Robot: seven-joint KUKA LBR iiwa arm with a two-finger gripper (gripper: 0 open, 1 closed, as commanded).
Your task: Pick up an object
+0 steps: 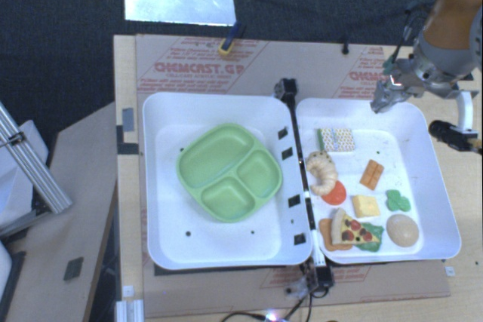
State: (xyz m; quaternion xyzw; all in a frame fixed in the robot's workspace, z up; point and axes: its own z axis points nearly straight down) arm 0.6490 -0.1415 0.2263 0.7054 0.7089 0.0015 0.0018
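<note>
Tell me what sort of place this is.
Likely a robot-grasping test bench in a lab: two shallow white bins on a wooden board, toy food such as a plastic pizza slice beside a green divided plate, and a grey-and-orange robot arm.

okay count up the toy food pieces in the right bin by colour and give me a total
Orange or red: 3 (shrimp, tomato slice, cracker)
Yellow: 1 (cheese cube)
Green: 1 (leafy piece)
Beige: 1 (egg)
Multicoloured: 2 (pizza slice, sprinkled block)
Total: 8
</note>
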